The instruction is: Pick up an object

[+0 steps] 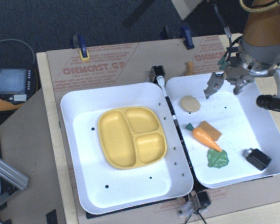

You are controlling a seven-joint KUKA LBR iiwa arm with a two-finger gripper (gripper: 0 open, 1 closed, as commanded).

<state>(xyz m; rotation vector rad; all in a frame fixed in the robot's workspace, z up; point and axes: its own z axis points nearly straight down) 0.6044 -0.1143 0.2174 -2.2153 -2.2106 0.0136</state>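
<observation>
Carrot (205,137): right bin (270,132), centre, well below my claw (225,85). Claw open, holding nothing. Yellow tray (132,136) in left bin (82,142). Bench under both; dark floor beyond.

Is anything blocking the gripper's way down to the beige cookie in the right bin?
Nothing visible. The gripper hovers open just right of the cookie, with bare bin floor between them.

Divided tray (132,136) in left bin (77,142); carrot (205,137) in right bin (265,133).
</observation>
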